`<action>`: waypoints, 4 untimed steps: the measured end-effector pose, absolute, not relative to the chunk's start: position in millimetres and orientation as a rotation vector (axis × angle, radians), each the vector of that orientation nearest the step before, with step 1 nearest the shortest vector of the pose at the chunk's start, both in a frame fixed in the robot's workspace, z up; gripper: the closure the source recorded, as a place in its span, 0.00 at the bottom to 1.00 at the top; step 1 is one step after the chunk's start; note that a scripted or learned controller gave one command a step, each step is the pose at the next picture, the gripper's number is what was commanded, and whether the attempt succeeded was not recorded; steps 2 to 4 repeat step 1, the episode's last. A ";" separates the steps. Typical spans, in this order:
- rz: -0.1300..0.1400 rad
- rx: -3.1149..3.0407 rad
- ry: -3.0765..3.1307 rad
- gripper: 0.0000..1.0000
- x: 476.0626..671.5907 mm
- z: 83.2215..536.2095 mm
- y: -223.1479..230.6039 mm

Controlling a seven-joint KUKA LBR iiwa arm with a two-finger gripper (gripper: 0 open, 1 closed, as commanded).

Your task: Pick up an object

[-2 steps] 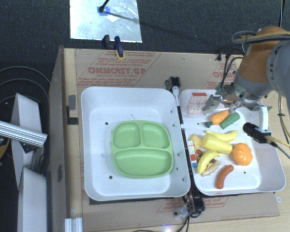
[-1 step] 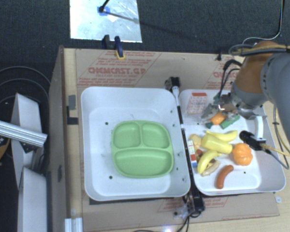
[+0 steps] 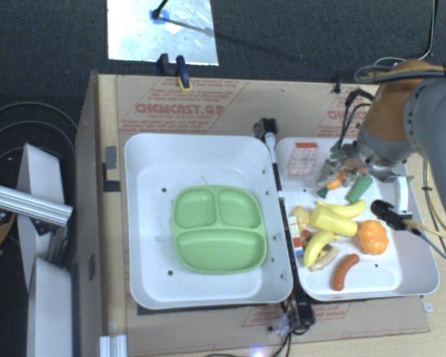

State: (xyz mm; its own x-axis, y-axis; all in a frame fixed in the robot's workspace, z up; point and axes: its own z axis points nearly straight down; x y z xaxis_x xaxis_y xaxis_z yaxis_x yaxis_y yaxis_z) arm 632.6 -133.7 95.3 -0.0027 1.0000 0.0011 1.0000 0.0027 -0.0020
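Over the right bin (image 3: 412, 274) the arm (image 3: 401, 117) bends down, its pincer (image 3: 334, 171) low; open or shut, I cannot tell; bananas (image 3: 331, 225) lie just below it

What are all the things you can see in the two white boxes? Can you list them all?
left bin: one, white, left side of the bench
divided plate: one, light green, three compartments, in the left bin
right bin: one, white, right side of the bench
bananas: a few, yellow, middle of the right bin
orange: one, orange, right of the bananas
sausage: one, reddish brown, front of the right bin
green piece: one, green, beside the gripper
card: one, white with red print, back of the right bin
arm: one, grey with orange band, reaching in from the right
gripper: one, low over the back of the right bin
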 end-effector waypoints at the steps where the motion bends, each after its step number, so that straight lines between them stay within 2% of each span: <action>1: -0.009 -2.210 -2.236 1.00 612.5 189.3 -26.5; 4: -0.009 -2.210 -2.236 1.00 612.5 189.3 -26.5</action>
